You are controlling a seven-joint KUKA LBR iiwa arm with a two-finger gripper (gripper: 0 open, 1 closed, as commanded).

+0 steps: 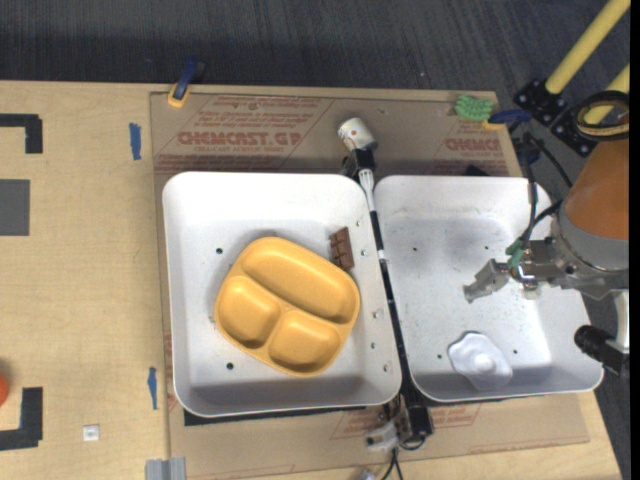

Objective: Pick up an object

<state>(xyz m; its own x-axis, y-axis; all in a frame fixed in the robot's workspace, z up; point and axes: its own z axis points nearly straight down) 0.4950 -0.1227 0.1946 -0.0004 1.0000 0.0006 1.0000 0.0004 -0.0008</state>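
A small white object (476, 356), pale and rounded, possibly a cap or a crumpled cup, is seen lying near the front edge of the right bin (440, 218), and it is judged the likeliest target for the pick. The gripper (487, 280) is seen hanging over the middle of that same bin, carried in from the right by the grey arm (590, 258) with its orange band. The white object lies toward the front of the bench from the gripper, almost straight below it in the camera view, near but not touching. No clear long axis can be made out on the object; its outline reads as roughly round. Whether the fingers are apart or together cannot be told from this angle, and nothing is seen held between them.

Two white bins are counted, set side by side. In the left bin (190, 268) one yellow divided tray (287, 304) with three compartments is seen lying on a slant, and one small brown block (341, 247) rests against the wall shared with the right bin. One white object is counted in the right bin. The tray and the block lie well apart from the gripper, across the divide.
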